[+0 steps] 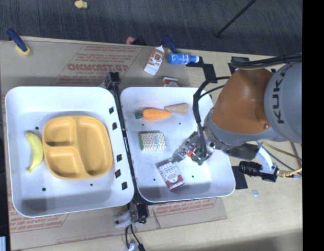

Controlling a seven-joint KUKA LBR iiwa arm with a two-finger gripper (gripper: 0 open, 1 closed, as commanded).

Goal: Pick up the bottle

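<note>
While the bottle (182,59) lies on its side on the bench beyond the right bin (219,184), outside both bins, the gripper (192,151) hangs over that bin near a red packet (171,174). Fingers: cannot tell. Reach looks misplaced.

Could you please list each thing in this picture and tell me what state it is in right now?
Bottle: lying on its side on the bench, outside the bins.
Carrot: lying flat in the right bin.
Banana: lying in the left bin beside the tray.
Yellow tray: right way up, nothing in its compartments.
Red packet: flat in the right bin.
Gripper: low over the right bin, holding nothing visible.
</note>
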